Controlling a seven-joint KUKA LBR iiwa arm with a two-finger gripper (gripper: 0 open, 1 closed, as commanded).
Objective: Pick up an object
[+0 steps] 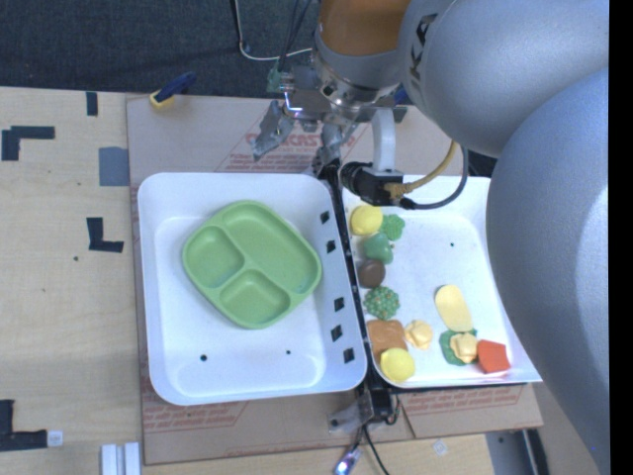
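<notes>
The two-finger metal gripper [297,132] hangs above the bench just past the far edge of the bins, fingers spread and nothing between them. Nothing is picked yet, I'd say. The small plastic food toys [381,265] lie along the right white bin's [490,201] left wall; the green divided plate [252,262] sits in the left white bin [158,265].

1. You have two white bins: left bin [163,295], right bin [495,265].
2. One green divided plate [251,262] in the left bin.
3. Roughly ten small toy food pieces [381,303] in the right bin; exact count unclear.
</notes>
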